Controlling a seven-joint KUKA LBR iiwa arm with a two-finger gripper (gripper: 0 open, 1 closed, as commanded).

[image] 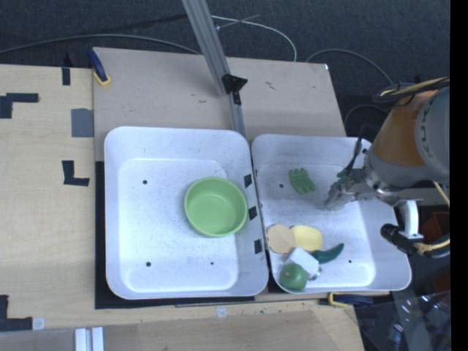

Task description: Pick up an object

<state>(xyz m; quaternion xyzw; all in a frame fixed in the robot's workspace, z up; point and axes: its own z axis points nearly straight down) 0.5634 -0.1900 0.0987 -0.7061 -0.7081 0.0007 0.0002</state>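
A green ball (pixel 293 276) sits at the right bin's (pixel 380 269) front edge, touching a white block (pixel 303 260); the gripper (pixel 336 197) hangs over that bin near a green toy (pixel 301 180); cannot tell its grip

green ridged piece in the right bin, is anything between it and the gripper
Nothing visible does. The gripper sits low in the right bin, to the view's right of the green ridged piece, with bare white floor between them. The clustered small objects lie nearer the camera, off that line.
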